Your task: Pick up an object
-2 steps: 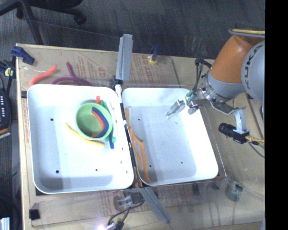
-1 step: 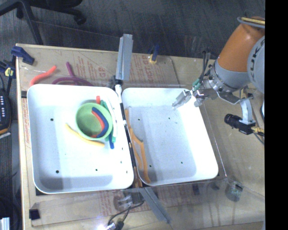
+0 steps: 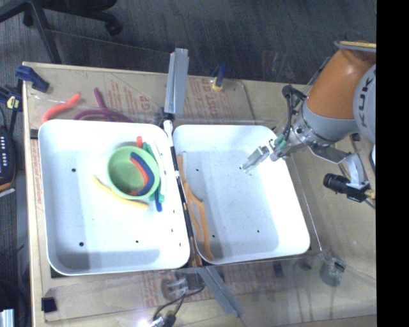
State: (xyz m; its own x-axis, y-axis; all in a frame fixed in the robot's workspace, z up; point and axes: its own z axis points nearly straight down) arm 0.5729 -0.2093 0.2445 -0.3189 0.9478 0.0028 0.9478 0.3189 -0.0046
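floor (image 3: 255, 38): dark carpet | bench (image 3: 268, 294): pale wood | chair base (image 3: 70, 16): black

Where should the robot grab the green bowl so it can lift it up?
Best guess: the rim. The green bowl sits upright and open in the left bin, so the tool, now over the right bin, could come straight down with one finger inside and one outside. The upper-left rim looks freest; the red and blue pieces crowd the right side.
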